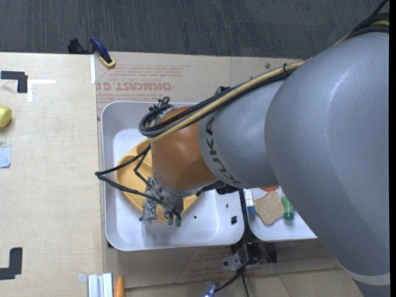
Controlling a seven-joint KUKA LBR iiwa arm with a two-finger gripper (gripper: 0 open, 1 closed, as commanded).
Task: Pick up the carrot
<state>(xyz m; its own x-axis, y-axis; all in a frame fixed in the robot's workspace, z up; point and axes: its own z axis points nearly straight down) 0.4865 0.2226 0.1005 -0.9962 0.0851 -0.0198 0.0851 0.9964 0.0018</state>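
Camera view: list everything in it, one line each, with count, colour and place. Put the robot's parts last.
bins: two, white, side by side at centre and right
plate: one, yellow-orange, in the left bin, mostly under the arm
slice: one, tan, bread-like, in the right bin
green item: one, green, right of the slice
blue item: one, blue, left of the slice
yellow object: one, yellow, at the left edge of the bench
clip: one, blue and yellow, at the bench's top edge
arm: one, grey with orange band, from the right
pincer: one, dark, low over the left bin
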